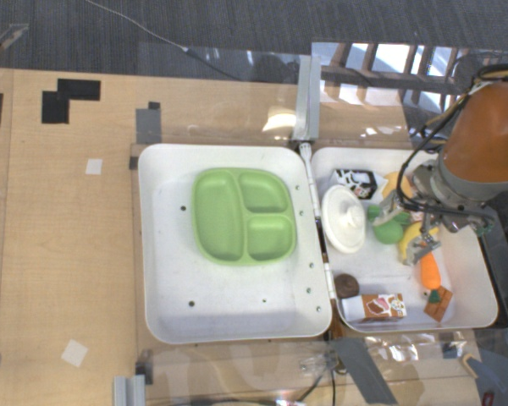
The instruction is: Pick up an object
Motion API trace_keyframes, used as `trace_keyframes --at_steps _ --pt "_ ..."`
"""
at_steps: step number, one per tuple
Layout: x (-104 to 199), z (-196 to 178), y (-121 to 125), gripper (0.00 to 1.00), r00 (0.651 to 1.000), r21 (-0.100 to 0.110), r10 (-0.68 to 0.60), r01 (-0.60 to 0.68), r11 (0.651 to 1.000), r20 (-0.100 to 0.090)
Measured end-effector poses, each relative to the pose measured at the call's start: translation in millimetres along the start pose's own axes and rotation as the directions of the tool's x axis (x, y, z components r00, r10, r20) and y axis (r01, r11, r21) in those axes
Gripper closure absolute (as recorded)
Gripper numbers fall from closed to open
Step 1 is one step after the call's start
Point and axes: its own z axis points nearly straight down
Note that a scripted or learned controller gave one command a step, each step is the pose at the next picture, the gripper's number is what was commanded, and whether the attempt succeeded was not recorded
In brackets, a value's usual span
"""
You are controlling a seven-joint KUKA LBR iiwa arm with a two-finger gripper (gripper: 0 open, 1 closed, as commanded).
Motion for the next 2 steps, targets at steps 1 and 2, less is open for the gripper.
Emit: trace_keyframes --at_steps 1,2 --pt "50.3 44.0 -6.4 0.0 0.999 0.007 0.053 -0.053 0.999 0.009" --pt "44.7 31.5 -6.8 1.0 0.999 0.012 0.047 -0.047 0.999 0.021"
